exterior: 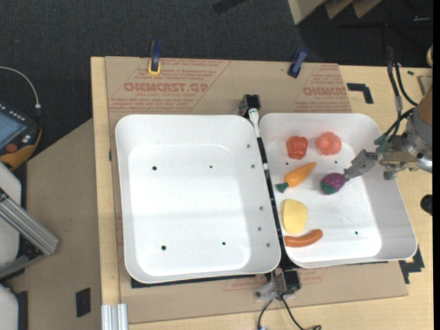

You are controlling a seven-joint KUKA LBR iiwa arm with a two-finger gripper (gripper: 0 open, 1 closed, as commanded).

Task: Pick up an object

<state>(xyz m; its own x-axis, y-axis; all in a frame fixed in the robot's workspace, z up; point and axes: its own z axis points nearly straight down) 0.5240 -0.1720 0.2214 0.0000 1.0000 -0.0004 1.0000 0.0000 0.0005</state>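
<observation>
Right bin: your shallow white plastic bin (385, 205) carries all the pieces, so the pick has to happen here.
Left bin: the matching white bin (137, 184) at nine o'clock from it has four dark dots on its floor.
Gripper: the gripper (355, 168) reaches in from three o'clock; you cannot tell how wide it stands, and nothing is seen in it.
Likely target: the small purple round toy vegetable (333, 183) lies just beside the gripper tip, at its eight o'clock, resting on the bin floor.
Other pieces: a red toy pepper (297, 146), pink-red toy tomato (328, 143), orange toy carrot (300, 175), yellow toy wedge (295, 216) and red-orange toy sausage (303, 238).
Desk: the brown cardboard sheet (206, 81), held by blue clamps (155, 58), reads "CHEMCAST GP" in red.
</observation>
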